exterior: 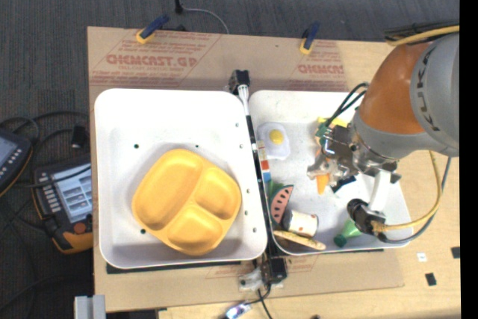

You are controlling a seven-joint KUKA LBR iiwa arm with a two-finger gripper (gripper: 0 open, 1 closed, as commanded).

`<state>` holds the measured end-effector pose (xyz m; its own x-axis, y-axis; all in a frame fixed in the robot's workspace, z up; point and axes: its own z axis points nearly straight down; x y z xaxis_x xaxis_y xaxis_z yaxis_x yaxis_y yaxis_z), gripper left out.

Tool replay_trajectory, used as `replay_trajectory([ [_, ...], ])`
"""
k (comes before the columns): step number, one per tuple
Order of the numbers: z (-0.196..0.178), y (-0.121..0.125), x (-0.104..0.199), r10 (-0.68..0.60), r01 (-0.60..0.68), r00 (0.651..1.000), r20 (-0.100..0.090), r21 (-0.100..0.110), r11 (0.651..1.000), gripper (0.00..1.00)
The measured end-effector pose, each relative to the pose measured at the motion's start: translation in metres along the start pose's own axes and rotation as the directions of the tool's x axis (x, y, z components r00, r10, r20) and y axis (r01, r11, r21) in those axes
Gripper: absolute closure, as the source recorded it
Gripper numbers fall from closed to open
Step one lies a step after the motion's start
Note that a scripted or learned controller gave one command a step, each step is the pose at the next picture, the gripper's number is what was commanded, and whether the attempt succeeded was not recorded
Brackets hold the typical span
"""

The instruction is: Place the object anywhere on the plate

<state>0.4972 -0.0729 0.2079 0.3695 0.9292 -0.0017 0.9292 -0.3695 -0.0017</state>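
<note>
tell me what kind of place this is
Probably a robotics lab test bench: two white bins on a clamped cardboard sheet, toy food beside a yellow divided plate, and a KUKA arm reaching in.

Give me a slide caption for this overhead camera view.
Arm's claw over toy food in the right bin; yellow divided plate waits in the left bin.

**One fixed view from above**

A single camera looked down at a slant from well above the desk, taking in both bins whole, with floor at top and left. The arm entered from the frame's right.
</note>
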Motion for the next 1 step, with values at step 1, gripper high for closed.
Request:
replay_trajectory([
  [1,0.0000,0.0000,0.0000,0.000,0.000,1.000,0.000,0.000,1.000,0.00],
])
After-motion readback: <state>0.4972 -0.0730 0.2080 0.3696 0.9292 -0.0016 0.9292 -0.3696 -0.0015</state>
